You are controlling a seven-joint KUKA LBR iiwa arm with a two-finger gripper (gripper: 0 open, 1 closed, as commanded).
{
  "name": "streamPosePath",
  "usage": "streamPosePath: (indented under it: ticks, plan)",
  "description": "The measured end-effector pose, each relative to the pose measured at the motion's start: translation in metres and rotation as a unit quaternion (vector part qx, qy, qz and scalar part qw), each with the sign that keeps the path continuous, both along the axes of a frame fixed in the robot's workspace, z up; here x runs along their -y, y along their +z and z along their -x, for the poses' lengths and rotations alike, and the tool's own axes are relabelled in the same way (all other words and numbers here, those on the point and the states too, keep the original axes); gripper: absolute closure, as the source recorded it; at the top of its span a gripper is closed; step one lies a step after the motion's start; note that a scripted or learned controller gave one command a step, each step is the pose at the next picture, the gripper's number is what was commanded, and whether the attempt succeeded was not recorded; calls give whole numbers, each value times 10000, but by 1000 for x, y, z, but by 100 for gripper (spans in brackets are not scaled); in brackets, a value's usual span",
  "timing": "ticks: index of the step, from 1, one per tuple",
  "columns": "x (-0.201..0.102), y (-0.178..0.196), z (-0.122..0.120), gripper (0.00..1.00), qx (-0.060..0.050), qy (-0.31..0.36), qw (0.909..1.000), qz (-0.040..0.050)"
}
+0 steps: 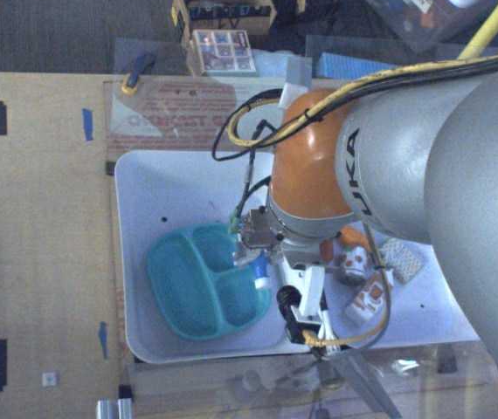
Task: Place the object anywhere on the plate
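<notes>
Fig.: fixed overhead cam, slanted view. The gripper (260,269) sits under the orange wrist band (314,177) and is mostly masked by the wrist housing; a small blue item (261,276) shows at its lower tip, right at the plate's right rim, but whether that is the task object or part of the tool can't be told, and whether the pincer is released, clenched or grasping anything can't be told either. Just beside it, to the left, lies the teal plate (205,282), a divided dish w/ three compartments, resting in the lower-left part of the white bin (157,182); all three compartments look bare, so, as a judgement, the placement isn't done yet. The wrist hangs over the plate's right edge, approx. above the joint between the upper and the lower-right compartments, which suggests a stage close to release or close to descent; which of the two can't be read from this frame. To the right of the wrist, partly hidden by the arm (432,155), sit several small items (367,278) in orange, white and grey, near each other on the bin floor; any of them could be a candidate object. Remaining, by judgement: get the object onto any compartment, let go, withdraw. A black-and-white cable fitting (301,308) hangs below the wrist, near the bin's front wall.
</notes>
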State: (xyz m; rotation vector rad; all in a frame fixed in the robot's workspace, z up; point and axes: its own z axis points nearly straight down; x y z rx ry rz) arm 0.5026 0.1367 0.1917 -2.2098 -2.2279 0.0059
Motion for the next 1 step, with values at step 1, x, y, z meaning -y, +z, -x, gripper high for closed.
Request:
streamPosePath:
  ticks: [1]
  plan:
    - [1, 0, 0, 0, 3, -4, 10000, 1]
